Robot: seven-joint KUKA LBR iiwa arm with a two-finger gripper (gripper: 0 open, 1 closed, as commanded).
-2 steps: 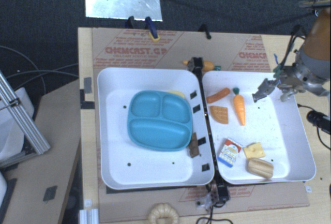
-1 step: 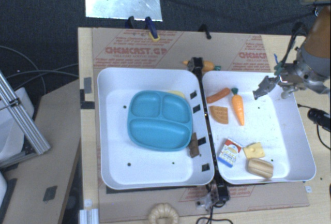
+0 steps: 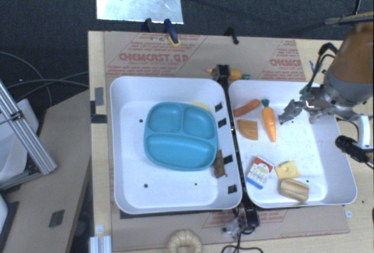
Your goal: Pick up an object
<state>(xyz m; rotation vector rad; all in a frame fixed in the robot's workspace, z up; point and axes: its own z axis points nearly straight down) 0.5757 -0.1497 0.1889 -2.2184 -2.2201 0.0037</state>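
My gripper (image 3: 290,111) hangs over the right bin (image 3: 333,158), just right of a carrot with a green top (image 3: 269,121). Nothing shows in its grasp. Left of the carrot lie an orange sausage-like piece (image 3: 246,107) and an orange wedge (image 3: 248,129). Toward the bin's front sit a small printed carton (image 3: 259,173), a yellow cheese block (image 3: 286,170) and a tan bread loaf (image 3: 294,189).
The left bin (image 3: 131,106) holds a blue divided plate (image 3: 181,135), with a small brown item (image 3: 219,165) by its right wall and a pale yellow piece (image 3: 201,106) behind the plate. A black divider (image 3: 229,129) runs between the bins. The arm's body (image 3: 353,70) looms over the right edge.
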